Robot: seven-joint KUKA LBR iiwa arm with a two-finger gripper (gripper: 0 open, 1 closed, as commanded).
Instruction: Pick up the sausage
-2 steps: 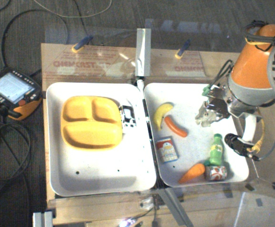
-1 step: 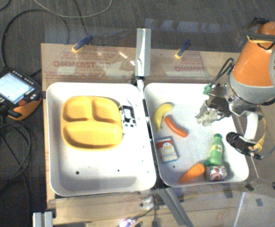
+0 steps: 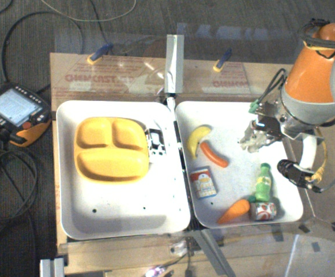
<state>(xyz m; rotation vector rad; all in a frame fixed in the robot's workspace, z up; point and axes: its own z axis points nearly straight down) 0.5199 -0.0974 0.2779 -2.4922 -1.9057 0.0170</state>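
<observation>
Gripper (image 3: 252,141) over right bin (image 3: 239,109), sausage (image 3: 214,154) to its left, not yet touched.

Sausage lies on the bin floor, left of centre, just right of the banana (image 3: 198,139) and almost touching its lower end. Long axis runs slantwise, from far-left to near-right. Gripper hangs right of the sausage, slightly farther back, nothing between its fingers; whether they are spread or pressed together I cannot tell. Judgement: the move is leftward and a little nearer, with the wrist turned to close across the short axis. Bare white floor on the sausage's right and near sides; banana crowds its left. Small box (image 3: 203,183) nearer, carrot (image 3: 234,211), bottle (image 3: 263,183) and can (image 3: 264,210) near-right, all apart from it. Yellow tray (image 3: 112,149) in left bin (image 3: 121,212).
</observation>
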